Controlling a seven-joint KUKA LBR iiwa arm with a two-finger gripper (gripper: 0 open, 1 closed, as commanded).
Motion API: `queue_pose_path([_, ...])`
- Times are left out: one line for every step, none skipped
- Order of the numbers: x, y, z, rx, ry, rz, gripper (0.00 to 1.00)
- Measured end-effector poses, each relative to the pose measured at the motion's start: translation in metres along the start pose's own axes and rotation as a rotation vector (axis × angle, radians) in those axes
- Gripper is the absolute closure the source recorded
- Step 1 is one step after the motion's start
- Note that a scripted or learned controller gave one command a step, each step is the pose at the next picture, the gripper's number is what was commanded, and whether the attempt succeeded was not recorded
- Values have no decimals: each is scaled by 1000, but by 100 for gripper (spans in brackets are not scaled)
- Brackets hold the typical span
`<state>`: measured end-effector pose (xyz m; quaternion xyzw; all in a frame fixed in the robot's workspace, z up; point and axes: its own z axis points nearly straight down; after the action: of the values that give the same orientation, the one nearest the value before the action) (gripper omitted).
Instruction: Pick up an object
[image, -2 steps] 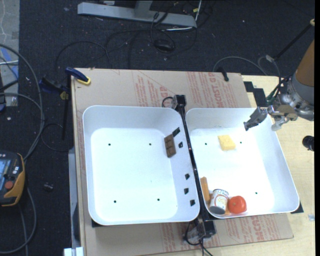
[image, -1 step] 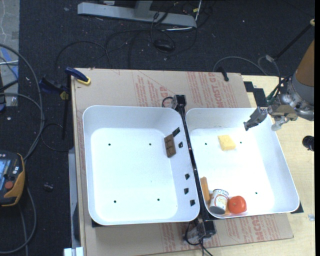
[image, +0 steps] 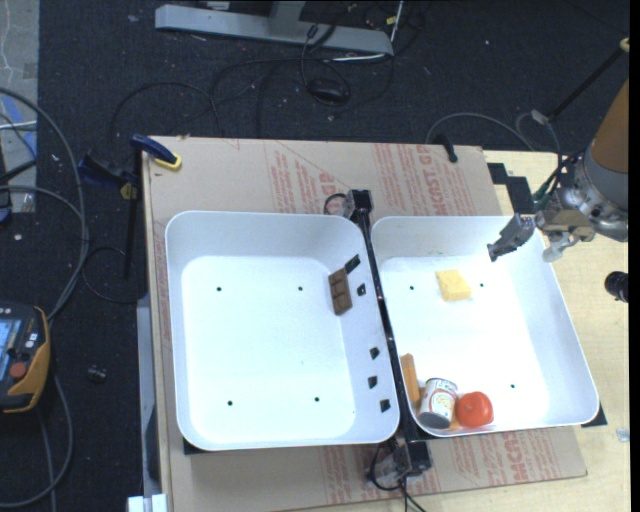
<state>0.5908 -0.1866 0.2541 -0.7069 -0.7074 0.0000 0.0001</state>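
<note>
In the right bin (image: 560, 330) a pale yellow block (image: 454, 285) lies near the back. At that bin's front left corner sit a small can (image: 437, 400), a red tomato-like ball (image: 475, 408) and an orange stick (image: 409, 374). A brown chocolate bar (image: 342, 291) leans on the right wall of the left bin (image: 200, 330). My gripper (image: 528, 243) hovers over the right bin's back right corner, right of the yellow block and apart from it. It is open, with nothing between its fingers.
The bins stand on a cardboard sheet (image: 300, 170). A black divider with clips (image: 375, 300) runs between them. Cables and a yellow-handled clamp (image: 158, 152) lie beyond the bench's back left edge.
</note>
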Motion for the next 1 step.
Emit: queue_pose_path([0, 0, 0, 0, 0, 0, 0])
